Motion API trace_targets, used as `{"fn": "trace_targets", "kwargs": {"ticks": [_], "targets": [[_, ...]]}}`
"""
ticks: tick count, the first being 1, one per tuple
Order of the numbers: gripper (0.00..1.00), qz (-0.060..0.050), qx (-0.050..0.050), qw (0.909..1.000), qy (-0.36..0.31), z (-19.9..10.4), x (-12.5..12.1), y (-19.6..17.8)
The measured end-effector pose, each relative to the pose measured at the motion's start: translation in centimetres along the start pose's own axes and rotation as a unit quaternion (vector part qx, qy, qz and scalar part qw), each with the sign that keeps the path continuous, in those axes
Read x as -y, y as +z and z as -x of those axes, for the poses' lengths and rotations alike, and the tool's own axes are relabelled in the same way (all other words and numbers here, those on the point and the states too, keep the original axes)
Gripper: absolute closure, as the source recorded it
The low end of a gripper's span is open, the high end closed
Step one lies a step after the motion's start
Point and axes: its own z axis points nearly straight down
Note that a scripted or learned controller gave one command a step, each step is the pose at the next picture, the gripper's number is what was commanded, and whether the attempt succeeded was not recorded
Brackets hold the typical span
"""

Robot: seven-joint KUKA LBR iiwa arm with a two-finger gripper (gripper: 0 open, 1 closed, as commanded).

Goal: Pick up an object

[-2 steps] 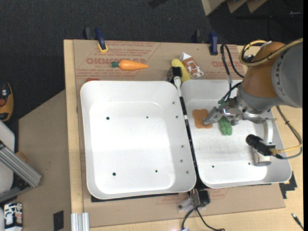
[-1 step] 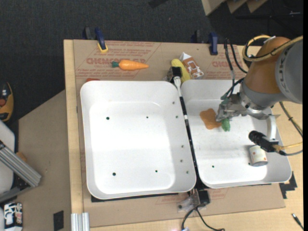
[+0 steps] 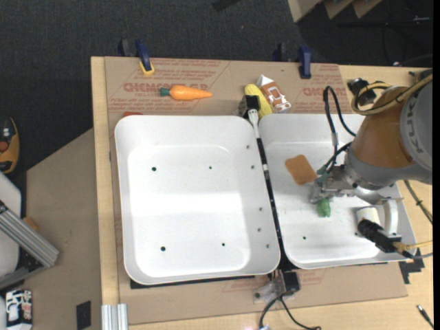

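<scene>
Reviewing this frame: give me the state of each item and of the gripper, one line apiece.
Gripper: low over the right bin, above the green object; finger state not discernible.
Green object: lying in the right bin, just under the gripper.
Brown flat piece: lying in the right bin, apart from the gripper.
Toy carrot: lying on the board behind the left bin.
Yellow and orange items: outside the bins, at the back.

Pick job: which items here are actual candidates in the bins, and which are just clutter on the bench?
In play:
- gripper, low in the right bin
- green object just below it
- brown flat piece up-left of it

Lying about, behind the bins:
- toy carrot
- yellow item
- small brown-and-white packet
</scene>
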Motion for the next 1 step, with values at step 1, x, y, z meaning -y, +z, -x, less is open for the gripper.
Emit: {"fn": "trace_targets", "kwargs": {"ticks": [1], "targets": [[1.00, 0.010, 0.002, 0.9999, -0.004, -2.49, -8.69, -5.05]]}}
